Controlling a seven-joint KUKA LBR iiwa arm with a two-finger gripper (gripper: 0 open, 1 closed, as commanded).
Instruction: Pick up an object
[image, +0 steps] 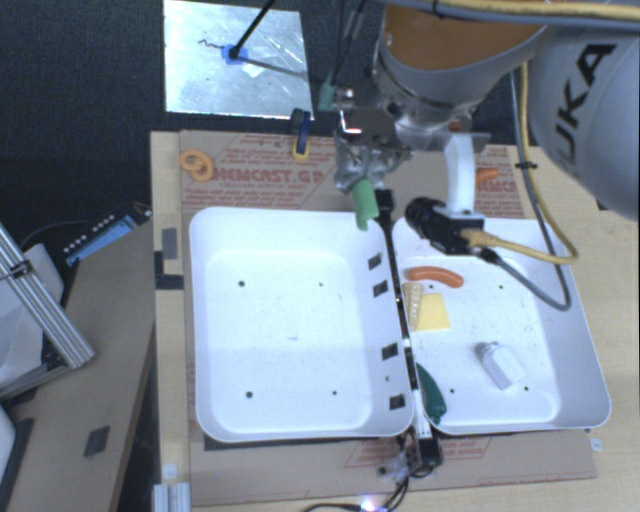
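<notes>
My gripper (360, 188) hangs over the far end of the divider between the two white bins, under the grey arm with its orange band. A slim green object (366, 207) sticks down from between its fingers, lifted off the bin floor. In the right bin (560, 340) lie an orange-red sausage-shaped piece (436, 275), a yellow block (433, 313) with a striped piece beside it, a small grey-white object (498, 364) and a dark green object (432, 393) near the divider.
The left bin (280, 320) sits beside the right one on a cardboard sheet. A black connector with a yellow cable (445, 228) hangs from the arm over the right bin. An orange ring (196, 164) and a blue-yellow clamp (300, 135) lie behind the bins.
</notes>
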